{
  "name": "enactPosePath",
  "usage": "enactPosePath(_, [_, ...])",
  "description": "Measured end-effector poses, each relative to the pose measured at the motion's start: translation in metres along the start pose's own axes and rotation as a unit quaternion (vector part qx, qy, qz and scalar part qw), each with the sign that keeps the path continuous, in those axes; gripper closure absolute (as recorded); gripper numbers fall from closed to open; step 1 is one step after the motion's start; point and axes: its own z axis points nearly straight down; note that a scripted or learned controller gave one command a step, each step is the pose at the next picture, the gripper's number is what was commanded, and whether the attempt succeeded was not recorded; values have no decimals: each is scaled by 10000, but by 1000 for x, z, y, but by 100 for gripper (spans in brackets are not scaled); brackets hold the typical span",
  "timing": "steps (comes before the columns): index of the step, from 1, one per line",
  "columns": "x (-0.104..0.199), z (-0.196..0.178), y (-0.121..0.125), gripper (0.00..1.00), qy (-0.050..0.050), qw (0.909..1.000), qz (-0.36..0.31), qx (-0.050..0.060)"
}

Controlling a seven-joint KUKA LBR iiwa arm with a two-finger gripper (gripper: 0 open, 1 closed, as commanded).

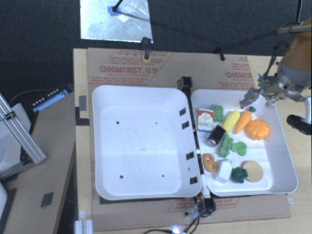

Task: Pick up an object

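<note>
We found the gripper (252,99) hanging over the far edge of the right bin (282,152), its fingers spread and holding nothing — so the pick was not yet made. The nearest candidates lay just below it: a toy carrot (243,122), a corn cob (230,121) and a small orange pumpkin (257,129). Descent, closure and lift all remained — we judged.

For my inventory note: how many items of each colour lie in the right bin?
Green: 4
Orange: 3
Yellow: 1
White: 2
Black: 1
Tan: 1
Total: 12
</note>
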Motion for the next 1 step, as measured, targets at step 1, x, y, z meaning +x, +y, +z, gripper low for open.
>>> enactPosePath(1, [24, 103, -77, 0, 22, 10000, 20, 27])
